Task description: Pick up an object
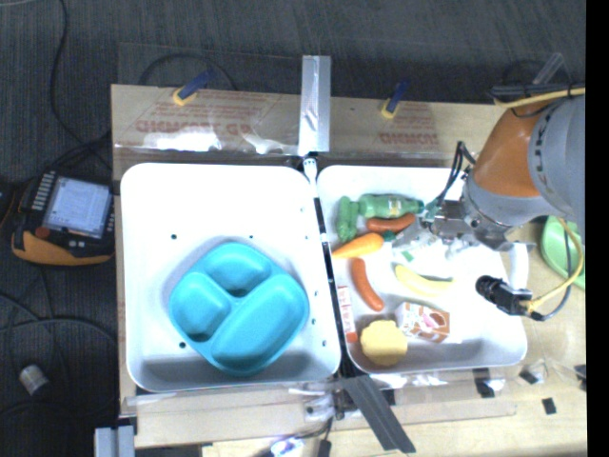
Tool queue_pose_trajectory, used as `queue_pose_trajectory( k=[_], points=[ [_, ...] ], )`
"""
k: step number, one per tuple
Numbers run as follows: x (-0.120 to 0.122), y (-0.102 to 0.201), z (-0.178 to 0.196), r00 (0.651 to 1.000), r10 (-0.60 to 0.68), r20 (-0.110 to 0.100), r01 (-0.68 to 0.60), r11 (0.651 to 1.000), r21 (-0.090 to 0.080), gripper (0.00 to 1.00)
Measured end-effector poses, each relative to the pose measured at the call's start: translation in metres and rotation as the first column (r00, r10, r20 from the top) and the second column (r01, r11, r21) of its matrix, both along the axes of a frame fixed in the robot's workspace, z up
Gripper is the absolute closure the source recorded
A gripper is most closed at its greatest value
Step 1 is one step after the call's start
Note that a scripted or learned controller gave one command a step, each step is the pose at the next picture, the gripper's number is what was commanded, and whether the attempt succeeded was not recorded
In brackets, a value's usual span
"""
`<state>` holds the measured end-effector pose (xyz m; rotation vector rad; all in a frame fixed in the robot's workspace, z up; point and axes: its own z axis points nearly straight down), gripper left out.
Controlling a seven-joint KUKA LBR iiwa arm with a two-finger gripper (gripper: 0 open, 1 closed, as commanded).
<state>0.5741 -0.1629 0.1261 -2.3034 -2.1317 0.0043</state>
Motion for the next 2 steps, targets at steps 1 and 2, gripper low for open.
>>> queue_pose_trajectory(
  k=[1,2],
  points=[
    [-0.016,0.005,-0.036,0.999,0.047,0.013,-0.047,0.999,-0.006,0.00],
    [-0.014,0.006,-0.026,0.999,0.042,0.018,-0.042,0.999,-0.004,1.00]
  ],
)
